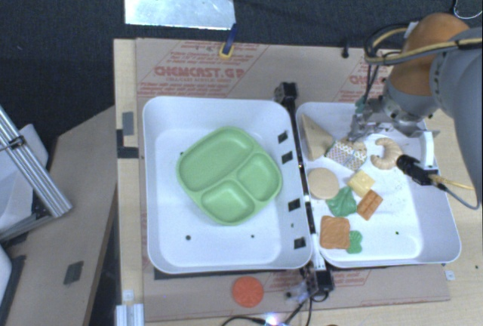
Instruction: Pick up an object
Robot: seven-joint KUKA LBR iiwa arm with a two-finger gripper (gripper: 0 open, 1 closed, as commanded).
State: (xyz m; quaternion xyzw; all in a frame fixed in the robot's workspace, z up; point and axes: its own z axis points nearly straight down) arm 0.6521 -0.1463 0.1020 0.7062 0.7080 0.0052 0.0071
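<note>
Gripper (361, 128) hangs over the right bin (438, 241), just above a checkered block (346, 155); we cannot tell its state. Behind that bin, we read "CHEMCAST" on the board (198, 69).

We are looking at a robotics lab bench: a KUKA arm (445, 68) trailing cables reaches over two white bins (151, 189) on a cardboard-covered bench (200, 69), with toy food pieces (336, 232), aluminium framing (30, 173) and dark carpet (60, 30) around.

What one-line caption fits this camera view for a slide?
Grey arm's gripper lowered over the checkered block among toy foods in the right white bin; green divided plate in the left white bin.
</note>
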